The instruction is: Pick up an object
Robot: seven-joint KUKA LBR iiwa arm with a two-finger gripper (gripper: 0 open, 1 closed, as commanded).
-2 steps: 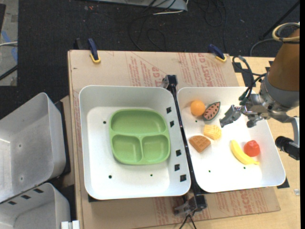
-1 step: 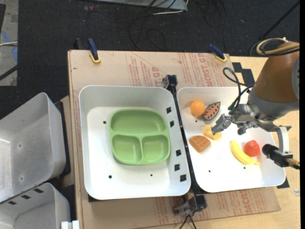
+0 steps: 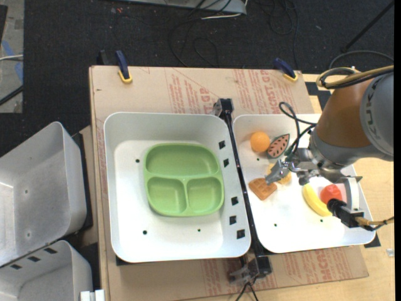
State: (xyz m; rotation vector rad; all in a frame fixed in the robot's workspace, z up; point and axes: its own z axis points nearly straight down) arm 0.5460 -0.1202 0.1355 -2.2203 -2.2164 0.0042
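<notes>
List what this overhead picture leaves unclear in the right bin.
- Gripper: too small and dark against the arm to tell its finger state, or whether it touches the waffle.
- Yellow piece by the gripper: mostly covered by it, so what it is stays unclear.
- Red item: partly behind the banana and the arm's cabling.
- Right bin: its upper right part is covered by the arm.

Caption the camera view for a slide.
Claw hovers over waffle in right bin; green tray in left bin.
</notes>
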